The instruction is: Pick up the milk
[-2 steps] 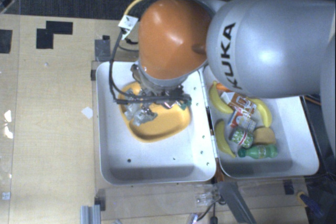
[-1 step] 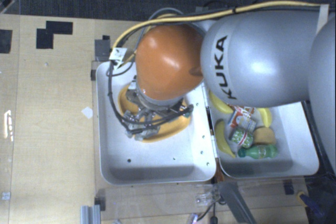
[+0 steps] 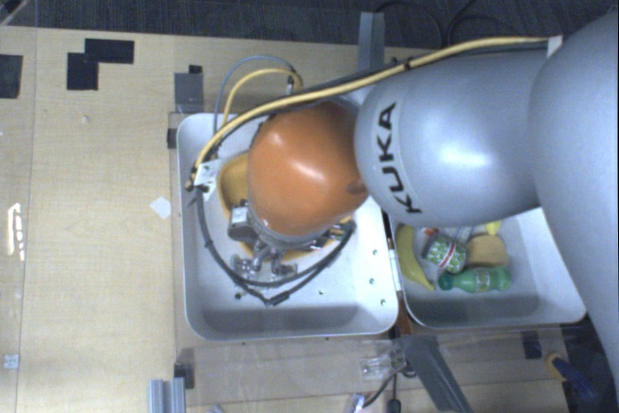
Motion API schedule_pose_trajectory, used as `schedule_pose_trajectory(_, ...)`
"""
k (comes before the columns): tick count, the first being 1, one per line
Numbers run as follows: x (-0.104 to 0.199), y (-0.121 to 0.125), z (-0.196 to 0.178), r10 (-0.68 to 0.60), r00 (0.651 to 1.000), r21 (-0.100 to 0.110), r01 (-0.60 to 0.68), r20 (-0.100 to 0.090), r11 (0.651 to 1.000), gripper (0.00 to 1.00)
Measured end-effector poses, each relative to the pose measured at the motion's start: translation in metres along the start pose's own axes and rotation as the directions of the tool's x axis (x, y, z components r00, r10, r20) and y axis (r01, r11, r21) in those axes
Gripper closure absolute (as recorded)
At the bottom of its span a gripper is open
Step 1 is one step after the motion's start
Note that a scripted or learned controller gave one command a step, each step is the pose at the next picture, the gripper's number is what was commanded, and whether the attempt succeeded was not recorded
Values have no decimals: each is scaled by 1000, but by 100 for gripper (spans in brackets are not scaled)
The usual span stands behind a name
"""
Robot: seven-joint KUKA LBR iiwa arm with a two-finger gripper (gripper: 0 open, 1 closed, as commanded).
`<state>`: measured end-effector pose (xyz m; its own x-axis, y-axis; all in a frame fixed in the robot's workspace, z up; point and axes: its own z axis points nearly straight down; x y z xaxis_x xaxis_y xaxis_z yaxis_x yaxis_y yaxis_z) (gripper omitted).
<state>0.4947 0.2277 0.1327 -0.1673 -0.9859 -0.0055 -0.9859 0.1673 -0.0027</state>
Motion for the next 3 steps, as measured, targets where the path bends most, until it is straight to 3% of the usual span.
schedule_pose_trajectory(1,5,6,-50,-413,911,3,413,1,911,100)
schedule_pose_trajectory(2,-8,9,-20,-441,897,0,441,1,897,100)
schedule_pose_trajectory(3,-8,9,-1,-733,680,0,733,2,680,100)
